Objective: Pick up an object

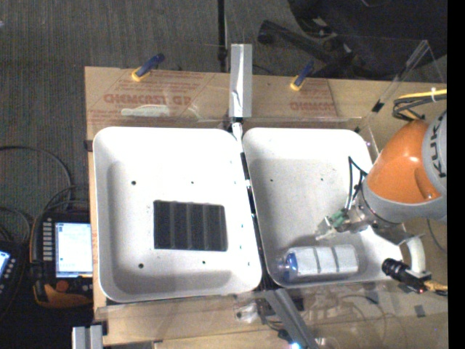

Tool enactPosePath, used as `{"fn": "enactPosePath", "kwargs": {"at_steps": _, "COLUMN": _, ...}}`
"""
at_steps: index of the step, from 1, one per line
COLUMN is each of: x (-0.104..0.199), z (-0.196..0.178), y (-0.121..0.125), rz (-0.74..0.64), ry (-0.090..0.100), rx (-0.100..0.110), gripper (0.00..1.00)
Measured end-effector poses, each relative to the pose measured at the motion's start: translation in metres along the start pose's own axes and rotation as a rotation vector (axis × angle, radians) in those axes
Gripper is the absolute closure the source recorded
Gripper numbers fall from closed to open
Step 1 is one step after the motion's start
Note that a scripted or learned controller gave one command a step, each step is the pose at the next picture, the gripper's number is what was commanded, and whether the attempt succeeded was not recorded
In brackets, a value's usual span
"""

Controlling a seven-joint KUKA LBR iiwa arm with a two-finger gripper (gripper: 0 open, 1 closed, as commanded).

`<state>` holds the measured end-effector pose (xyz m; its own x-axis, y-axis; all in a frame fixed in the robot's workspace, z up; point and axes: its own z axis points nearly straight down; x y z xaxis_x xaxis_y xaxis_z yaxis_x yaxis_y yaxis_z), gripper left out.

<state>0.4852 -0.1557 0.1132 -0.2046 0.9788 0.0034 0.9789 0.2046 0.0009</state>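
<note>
Reaching in from the right, the gripper (328, 227) hangs low over the right bin (290, 158), just above a clear plastic bottle (321, 262) that lies on its side along the bin's near wall. Whether it is clamped or spread, I cannot tell. The left bin (123, 158) holds a dark ribbed tray (189, 225).

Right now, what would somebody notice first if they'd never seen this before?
Probably the big orange and grey robot arm reaching in from the right over the right bin. Next, the clear plastic bottle lying on its side near that bin's front edge, and the dark ridged rectangle in the left bin.
</note>
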Motion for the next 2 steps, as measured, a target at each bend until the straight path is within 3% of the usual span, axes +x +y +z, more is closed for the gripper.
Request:
{"fn": "enactPosePath", "kwargs": {"at_steps": 1, "x": 0.0438, "z": -0.1149, "y": 0.0639, "rz": 0.189, "ry": -0.006, "rx": 0.001, "gripper": 1.00}}
{"fn": "enactPosePath", "kwargs": {"at_steps": 2, "x": 0.0439, "z": -0.1240, "y": 0.0646, "rz": 0.188, "ry": -0.008, "rx": 0.002, "gripper": 1.00}}
